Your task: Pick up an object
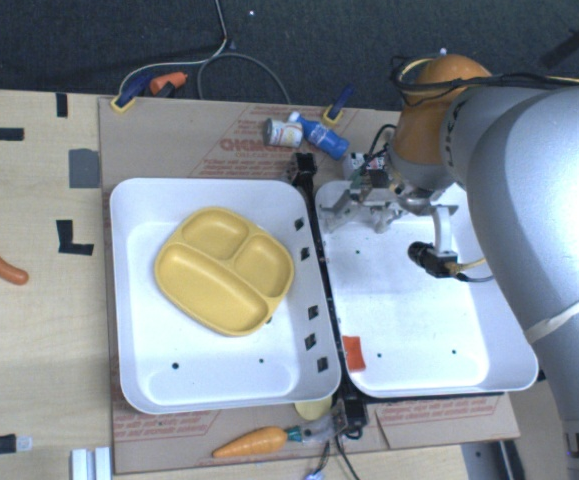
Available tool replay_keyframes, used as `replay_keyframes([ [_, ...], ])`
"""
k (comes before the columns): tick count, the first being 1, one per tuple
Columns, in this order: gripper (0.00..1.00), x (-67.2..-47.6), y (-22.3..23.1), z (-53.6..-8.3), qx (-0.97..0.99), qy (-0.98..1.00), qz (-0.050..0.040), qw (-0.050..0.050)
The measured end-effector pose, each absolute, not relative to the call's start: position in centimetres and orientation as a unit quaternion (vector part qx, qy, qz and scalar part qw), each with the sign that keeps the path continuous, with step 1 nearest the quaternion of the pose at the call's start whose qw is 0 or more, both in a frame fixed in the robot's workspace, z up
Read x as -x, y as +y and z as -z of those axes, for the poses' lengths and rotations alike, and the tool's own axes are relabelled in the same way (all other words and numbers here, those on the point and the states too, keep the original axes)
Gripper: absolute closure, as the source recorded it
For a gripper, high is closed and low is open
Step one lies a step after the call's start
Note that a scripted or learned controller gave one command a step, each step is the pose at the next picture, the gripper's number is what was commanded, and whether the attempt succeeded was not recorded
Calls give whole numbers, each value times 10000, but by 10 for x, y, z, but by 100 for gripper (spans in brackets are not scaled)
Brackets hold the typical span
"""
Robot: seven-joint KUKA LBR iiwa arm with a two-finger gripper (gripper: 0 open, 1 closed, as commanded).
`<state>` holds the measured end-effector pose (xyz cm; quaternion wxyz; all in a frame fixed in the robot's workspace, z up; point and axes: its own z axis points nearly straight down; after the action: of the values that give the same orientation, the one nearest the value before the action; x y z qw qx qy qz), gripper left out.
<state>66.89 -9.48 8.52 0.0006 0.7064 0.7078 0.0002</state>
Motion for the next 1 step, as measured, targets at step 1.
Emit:
replay_keyframes([
  [1, 0, -643, -219, -128, -7087, 7055, 2, 17],
])
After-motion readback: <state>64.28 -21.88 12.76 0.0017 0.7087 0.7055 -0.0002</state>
